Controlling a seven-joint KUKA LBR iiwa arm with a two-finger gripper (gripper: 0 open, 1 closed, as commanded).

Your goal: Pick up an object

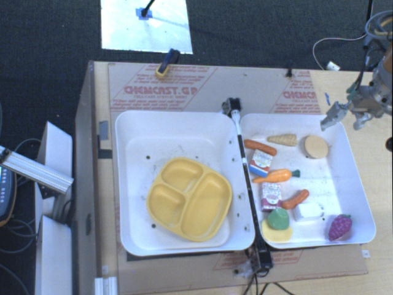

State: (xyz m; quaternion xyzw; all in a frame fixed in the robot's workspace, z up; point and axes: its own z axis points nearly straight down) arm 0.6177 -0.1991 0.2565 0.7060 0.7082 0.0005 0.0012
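Dark carpet around a brown bench (184,85), two white bins (132,183), pincer (345,117) spread open, holding nothing.

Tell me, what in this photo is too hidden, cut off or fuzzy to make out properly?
- The arm is cut off by the right edge of the camera view; the gripper hangs above the right bin.
- Print on the two small cartons is too small to read.
- The green piece covers part of the yellow disc beneath it.
- The white block blends into the bin floor, so its outline is blurred.
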